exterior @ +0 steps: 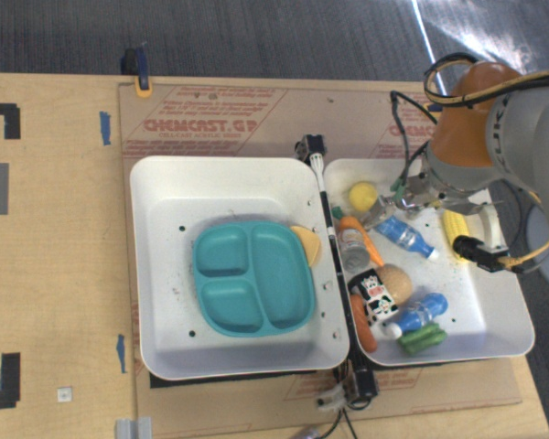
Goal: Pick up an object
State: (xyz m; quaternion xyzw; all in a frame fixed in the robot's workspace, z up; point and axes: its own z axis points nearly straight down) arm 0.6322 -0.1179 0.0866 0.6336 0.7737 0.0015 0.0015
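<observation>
The right bin (508, 323) is crowded with small things. A yellow ball (362, 195) lies near its far left corner, and a small clear bottle (352, 246) lies along the left wall, beside an orange carrot-like stick (362, 242). Nearer to the camera there is a round tan thing (394, 283), touching a black and white box (375, 300), then a blue bottle (422, 311) and a green piece (424, 338) at the near edge. A yellow corn piece (455, 227) lies at the right side, partly behind a black cable. The left bin (156, 245) holds a teal plate with three compartments (253, 278), and a small tan piece (307, 242) peeks out at its right rim. The gripper (404, 195) is low in the far part of the right bin, between the yellow ball and the corn piece. A blue water bottle (405, 236) lies just on the near side of it, tilted, with one end pointing toward the gripper; whether they touch I cannot tell. If the gripper is spread or pressed together, I also cannot tell, because the wrist covers it. Both bins stand on a brown cardboard sheet (210, 117) with red print, on a light wooden bench (46, 273). Beyond the bench is a dark grey floor (210, 16) with a bright patch of light at the far right.
</observation>
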